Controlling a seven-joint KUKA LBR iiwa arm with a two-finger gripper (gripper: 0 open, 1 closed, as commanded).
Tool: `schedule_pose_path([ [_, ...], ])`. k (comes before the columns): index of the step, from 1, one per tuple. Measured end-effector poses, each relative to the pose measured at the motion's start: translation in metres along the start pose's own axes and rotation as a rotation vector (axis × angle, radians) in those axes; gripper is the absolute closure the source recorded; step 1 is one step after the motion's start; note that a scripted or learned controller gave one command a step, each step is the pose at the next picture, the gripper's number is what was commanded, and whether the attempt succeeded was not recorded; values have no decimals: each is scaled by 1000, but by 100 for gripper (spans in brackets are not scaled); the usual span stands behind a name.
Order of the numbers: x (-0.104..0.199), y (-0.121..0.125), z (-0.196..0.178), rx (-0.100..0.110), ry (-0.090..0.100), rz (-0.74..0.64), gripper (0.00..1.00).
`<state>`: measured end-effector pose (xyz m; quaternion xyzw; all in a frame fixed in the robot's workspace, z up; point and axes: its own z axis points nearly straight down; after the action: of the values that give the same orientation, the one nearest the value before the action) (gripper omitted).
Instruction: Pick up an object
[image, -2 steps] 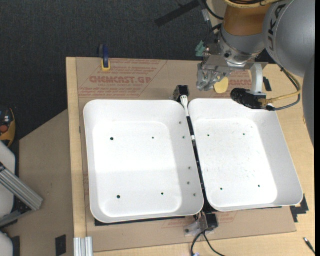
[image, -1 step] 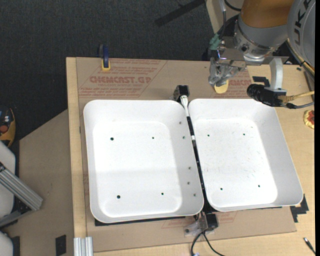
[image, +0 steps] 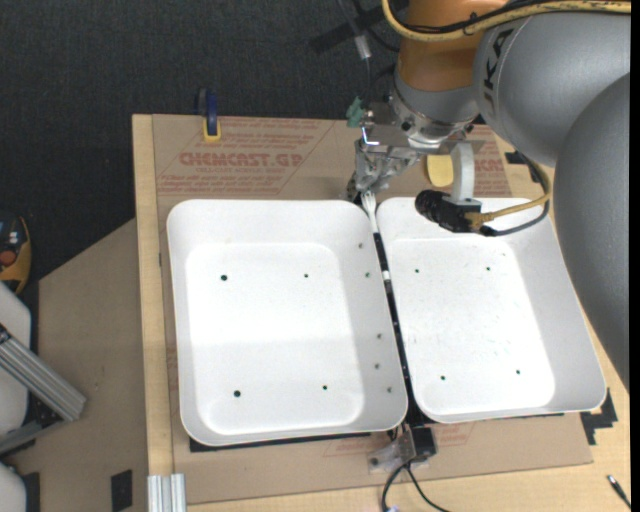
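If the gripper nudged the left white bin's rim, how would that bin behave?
The left white bin looks thin-walled and shallow, so it's probably light and would slide on the cardboard sheet. Its rim likely flexes. The right white bin sits against it and may block movement that way.

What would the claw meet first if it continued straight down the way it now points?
Probably the seam where the left bin's and right bin's rims meet, at their far corners; the claw hangs about over it, though depth is unclear from this slant.
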<state>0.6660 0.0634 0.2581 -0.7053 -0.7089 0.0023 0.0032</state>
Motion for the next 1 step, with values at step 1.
schedule_pose_path([
  [1, -2, -20, -34, -8, -1, 4, 100],
])
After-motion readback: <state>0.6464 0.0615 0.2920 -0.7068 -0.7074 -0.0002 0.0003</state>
